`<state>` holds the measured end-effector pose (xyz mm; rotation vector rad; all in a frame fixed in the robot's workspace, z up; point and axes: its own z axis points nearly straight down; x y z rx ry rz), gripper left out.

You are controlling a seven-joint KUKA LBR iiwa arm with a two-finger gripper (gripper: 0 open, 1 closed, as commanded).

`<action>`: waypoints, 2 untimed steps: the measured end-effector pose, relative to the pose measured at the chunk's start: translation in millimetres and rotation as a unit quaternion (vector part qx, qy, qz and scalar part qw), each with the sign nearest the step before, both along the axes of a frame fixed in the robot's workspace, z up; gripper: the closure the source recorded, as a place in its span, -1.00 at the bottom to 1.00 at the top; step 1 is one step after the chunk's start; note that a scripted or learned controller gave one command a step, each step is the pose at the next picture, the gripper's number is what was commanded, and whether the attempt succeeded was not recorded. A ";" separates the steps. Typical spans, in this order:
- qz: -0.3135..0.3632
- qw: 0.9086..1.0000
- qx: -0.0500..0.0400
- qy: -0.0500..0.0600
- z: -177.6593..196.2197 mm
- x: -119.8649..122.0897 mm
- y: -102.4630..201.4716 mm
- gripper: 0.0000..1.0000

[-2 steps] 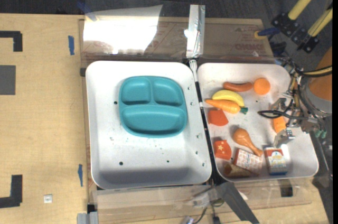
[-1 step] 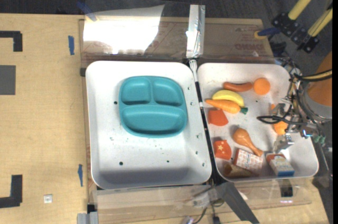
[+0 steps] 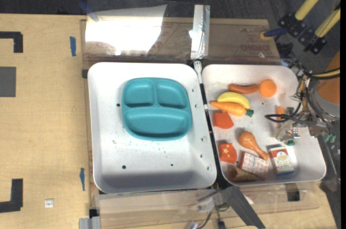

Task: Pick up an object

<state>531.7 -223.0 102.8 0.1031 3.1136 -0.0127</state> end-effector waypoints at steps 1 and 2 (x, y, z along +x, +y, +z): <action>0.000 1.000 0.000 0.001 -0.7 -0.2 0.5 -1.00; -0.002 1.000 0.003 0.007 -14.0 -2.8 0.2 -1.00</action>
